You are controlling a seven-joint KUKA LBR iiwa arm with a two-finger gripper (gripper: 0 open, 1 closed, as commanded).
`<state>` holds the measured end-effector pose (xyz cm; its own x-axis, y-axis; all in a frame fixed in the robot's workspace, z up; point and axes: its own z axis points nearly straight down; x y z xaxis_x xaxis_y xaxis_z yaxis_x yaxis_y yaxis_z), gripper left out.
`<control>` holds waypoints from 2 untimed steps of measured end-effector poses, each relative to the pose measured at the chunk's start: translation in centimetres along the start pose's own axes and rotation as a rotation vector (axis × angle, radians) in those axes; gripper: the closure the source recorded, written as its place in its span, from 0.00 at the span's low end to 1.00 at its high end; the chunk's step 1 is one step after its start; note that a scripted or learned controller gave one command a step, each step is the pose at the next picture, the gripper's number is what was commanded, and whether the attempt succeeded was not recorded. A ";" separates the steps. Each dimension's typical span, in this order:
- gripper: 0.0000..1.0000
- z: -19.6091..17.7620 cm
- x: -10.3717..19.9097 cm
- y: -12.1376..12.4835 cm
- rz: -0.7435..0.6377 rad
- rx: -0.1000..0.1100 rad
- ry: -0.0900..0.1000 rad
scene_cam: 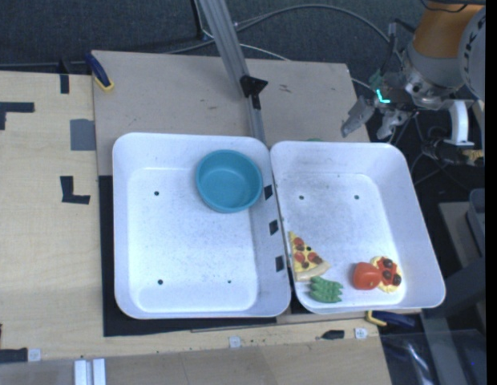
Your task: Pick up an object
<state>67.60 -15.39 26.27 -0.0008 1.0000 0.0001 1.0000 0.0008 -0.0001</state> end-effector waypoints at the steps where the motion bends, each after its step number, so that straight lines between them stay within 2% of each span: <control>1: 0.00 0.0 0.0 0.0 0.000 0.000 0.000; 2: 0.00 4.7 0.8 -0.3 0.000 0.004 0.001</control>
<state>67.25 -14.57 21.59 -0.0007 1.0000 0.0006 1.0000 0.0007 -0.0042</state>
